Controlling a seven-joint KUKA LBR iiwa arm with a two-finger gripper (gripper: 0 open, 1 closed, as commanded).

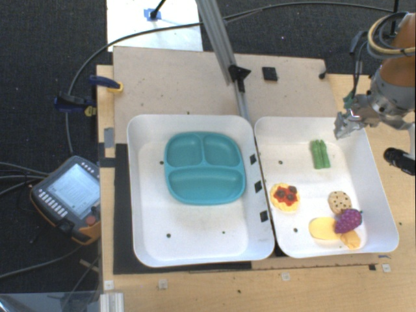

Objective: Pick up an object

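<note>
Tool (pixel 346 123) is seen poised at the right bin's (pixel 377 174) far right corner — finger state cannot be told — while the nearest item, green beans (pixel 320 154), lies just left and nearer the camera, long axis running front-to-back.

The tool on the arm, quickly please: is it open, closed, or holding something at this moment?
Tool: open or closed cannot be told; it hangs over the right bin's upper right rim, apart from the green piece.
</note>
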